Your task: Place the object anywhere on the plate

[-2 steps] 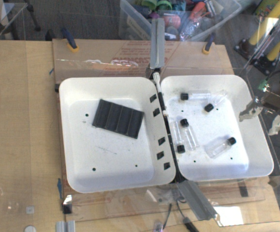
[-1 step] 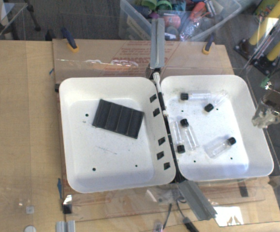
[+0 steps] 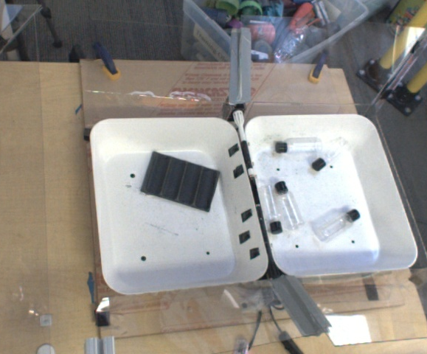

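1. Pale wooden bench (image 3: 29,161) carries two shallow white bins side by side. Whether the pincer is wide, narrow or holding anything cannot be told from the camera view, so nothing here counts as grasped.
2. Nearest the arm's side is the right bin (image 3: 394,198), and it holds the likely candidates for the object: small clear vials with black caps.
   - One vial (image 3: 335,223) lies tilted near the front right, well apart from the rest.
   - A second vial (image 3: 299,146) lies flat near the back wall.
   - A close pair of vials (image 3: 285,205) lies towards the inner wall, just beside each other.
   - A loose black cap (image 3: 318,164) sits between the back vial and the pair.
3. Across the raised divider (image 3: 242,198), with its row of black clips, the left bin (image 3: 125,268) holds the plate (image 3: 180,181). It is a dark ribbed rectangular slab lying flat and slightly skewed, towards the back of the bin, with nothing on it.
4. Beyond both bins, at the back, stands a clear tote (image 3: 272,13) full of coloured odds and ends.
5. Judgement: the task looks to be at its start, with the pick not yet made.
6. The next move calls for choosing a vial. The isolated front-right one looks easiest, as it has room on both sides. The grip should close across its narrow body, since the smooth round glass could roll away. The vial must then be lifted clear of the divider and set down on the slab.
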Available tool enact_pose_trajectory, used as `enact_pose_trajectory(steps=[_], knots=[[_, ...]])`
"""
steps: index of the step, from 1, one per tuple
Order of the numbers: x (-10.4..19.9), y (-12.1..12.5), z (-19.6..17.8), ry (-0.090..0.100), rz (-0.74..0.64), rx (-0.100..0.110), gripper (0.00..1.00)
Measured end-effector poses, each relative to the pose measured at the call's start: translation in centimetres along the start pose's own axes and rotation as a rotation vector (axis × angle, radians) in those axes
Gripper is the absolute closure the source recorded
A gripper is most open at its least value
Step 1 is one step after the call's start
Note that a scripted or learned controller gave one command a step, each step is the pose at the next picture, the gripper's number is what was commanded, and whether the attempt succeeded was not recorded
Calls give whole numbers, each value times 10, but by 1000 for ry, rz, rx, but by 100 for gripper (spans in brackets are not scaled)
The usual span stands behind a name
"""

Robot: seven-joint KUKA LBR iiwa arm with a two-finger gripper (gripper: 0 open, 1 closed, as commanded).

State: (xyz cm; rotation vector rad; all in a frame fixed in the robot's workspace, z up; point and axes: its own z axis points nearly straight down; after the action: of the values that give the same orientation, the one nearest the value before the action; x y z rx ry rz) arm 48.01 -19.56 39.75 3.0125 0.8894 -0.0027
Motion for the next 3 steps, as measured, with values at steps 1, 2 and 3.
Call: enact_pose_trajectory(steps=[1, 2, 3], knots=[[0, 0, 0, 0, 0, 1, 0], [2, 0, -9, -2, -4, 1, 100], [2, -1, -9, -2, -4, 1, 0]])
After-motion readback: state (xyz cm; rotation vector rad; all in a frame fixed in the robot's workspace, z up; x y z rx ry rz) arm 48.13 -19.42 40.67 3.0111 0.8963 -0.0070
